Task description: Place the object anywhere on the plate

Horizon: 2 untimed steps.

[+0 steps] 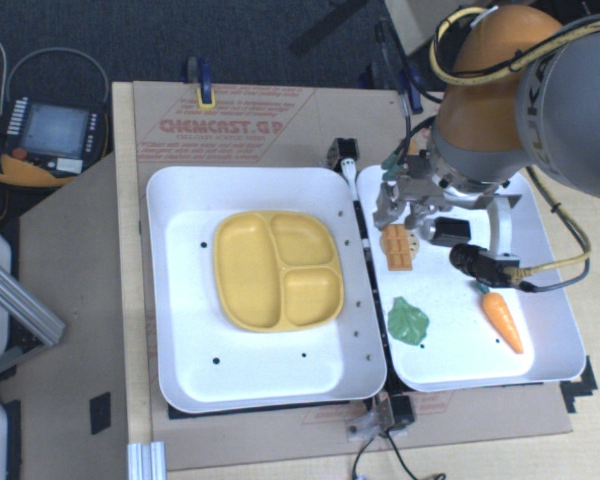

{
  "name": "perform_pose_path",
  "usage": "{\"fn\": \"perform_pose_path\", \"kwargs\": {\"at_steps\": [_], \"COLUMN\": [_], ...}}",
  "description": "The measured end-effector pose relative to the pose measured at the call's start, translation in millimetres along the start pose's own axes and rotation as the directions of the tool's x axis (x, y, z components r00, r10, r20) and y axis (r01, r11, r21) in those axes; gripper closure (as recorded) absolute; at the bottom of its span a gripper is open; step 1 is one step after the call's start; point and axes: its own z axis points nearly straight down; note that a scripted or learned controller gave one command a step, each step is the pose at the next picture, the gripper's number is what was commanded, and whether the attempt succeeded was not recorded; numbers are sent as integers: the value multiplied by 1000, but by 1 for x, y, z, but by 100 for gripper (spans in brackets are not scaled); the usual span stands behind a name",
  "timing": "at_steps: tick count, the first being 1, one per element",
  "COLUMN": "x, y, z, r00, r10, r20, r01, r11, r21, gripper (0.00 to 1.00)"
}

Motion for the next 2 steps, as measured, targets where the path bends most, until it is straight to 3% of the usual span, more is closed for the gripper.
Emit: {"fn": "perform_pose_path", "kwargs": {"at_steps": [2], "x": [111], "y": [14], "z": [-3], "r00": [1000], "r10": [-3], "r20": [-2], "r01": [3], "r11": [1000], "r21": [0], "gripper": [100]}}
